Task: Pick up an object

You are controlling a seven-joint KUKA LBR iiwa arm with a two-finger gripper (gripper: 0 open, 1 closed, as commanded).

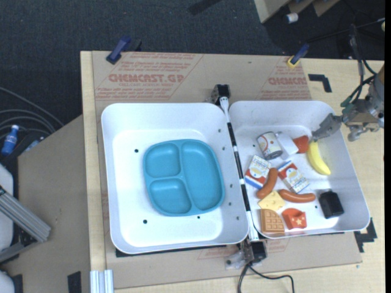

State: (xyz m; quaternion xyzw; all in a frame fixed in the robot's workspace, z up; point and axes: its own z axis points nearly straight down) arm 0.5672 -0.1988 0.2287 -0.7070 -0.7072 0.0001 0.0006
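Observation:
My gripper [339,131] hangs over the far right part of the right bin [353,163], open, with nothing between its fingers. One grey finger [324,128] points down-left toward a small red piece [301,143]. Just below the gripper lies a yellow banana [317,158]. Further left are a small can [269,144] and two snack packets [257,168] [296,177]. Two sausages [267,183] [297,195], a waffle [272,221], a red toy [295,218] and a black block [330,204] lie toward the bin's near side.
The left bin [116,163] holds a blue divided plate [182,176]. A black hinge strip [235,157] runs between the two bins. The bins rest on a brown board [153,78] with clamps at its far edge. Cables lie at the left.

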